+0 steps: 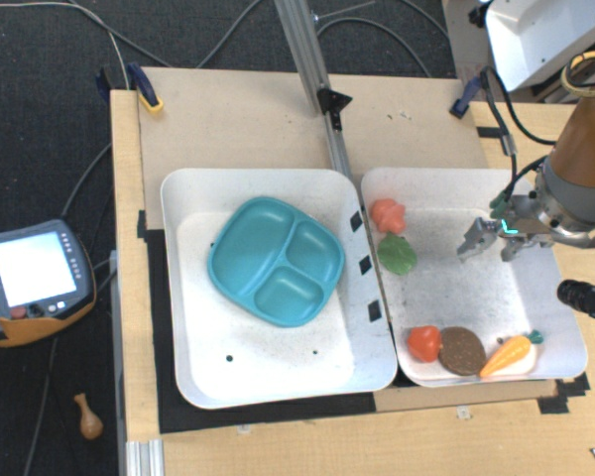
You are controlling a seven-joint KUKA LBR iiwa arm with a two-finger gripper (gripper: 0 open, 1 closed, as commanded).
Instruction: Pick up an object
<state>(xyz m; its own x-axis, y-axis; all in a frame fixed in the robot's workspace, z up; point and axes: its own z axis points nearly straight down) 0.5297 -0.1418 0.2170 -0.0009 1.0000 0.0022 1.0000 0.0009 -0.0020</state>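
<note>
My gripper (494,243) hangs over the middle of the right bin (446,266), open, with nothing between its fingers. To its left lie a pink-red toy (387,214) and a green round toy (397,255) near the bin's left wall. Along the front edge sit a red tomato-like toy (424,342), a brown disc (461,350) and an orange carrot (507,354). All of them lie apart from the gripper.
The left bin (203,365) holds a teal divided plate (277,260). A metal pole (307,48) slants down to the gap between the bins. A teach pendant (30,281) lies off the bench at left.
</note>
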